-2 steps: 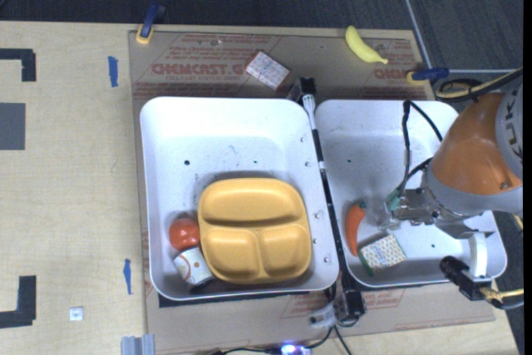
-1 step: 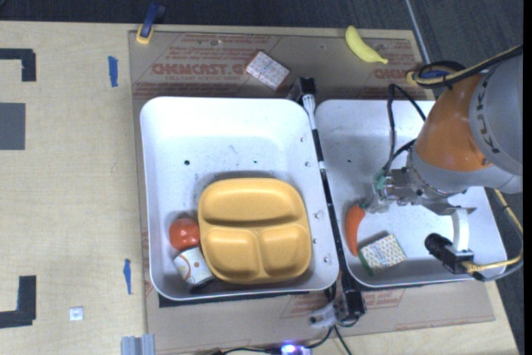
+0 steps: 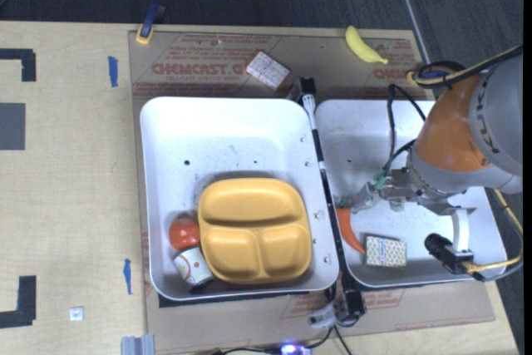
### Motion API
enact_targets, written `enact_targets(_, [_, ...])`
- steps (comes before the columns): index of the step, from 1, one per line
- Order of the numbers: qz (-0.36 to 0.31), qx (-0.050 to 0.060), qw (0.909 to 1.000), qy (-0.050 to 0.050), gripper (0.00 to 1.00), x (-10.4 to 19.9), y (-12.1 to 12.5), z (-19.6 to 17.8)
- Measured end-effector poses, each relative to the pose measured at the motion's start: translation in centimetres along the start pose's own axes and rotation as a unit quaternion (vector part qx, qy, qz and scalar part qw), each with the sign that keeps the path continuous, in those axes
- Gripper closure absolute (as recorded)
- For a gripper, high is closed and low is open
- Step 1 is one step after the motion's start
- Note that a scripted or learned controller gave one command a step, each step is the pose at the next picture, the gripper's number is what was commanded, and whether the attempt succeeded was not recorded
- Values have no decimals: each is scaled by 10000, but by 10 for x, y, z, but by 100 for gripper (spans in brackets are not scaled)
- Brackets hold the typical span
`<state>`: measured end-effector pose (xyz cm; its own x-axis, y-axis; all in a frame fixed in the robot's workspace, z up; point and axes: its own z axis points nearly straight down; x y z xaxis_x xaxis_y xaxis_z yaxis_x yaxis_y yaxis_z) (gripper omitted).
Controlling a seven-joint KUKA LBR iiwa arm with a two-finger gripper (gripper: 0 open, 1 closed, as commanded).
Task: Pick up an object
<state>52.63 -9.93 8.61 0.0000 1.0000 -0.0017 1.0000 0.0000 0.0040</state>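
Low in the right bin (image 3: 478, 274), a slim orange carrot-shaped object (image 3: 349, 232) is seen against the left wall, a small patterned box (image 3: 386, 251) just beside it. The pincer (image 3: 371, 194) is poised near above; its state cannot be told. A glossy yellow compartment tray (image 3: 253, 229) is held in the left bin (image 3: 224, 125).

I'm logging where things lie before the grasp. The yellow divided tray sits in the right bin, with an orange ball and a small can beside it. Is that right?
Not quite: the camera view shows the yellow divided tray in the left bin, not the right. The orange ball and small can do lie beside it.
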Motion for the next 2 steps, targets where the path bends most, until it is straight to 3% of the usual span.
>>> enact_targets(1, [2, 0, 10000, 3, 0, -6, -46, 0])
enact_targets(2, [0, -23, 10000, 1, 100, -6, -44, -11])
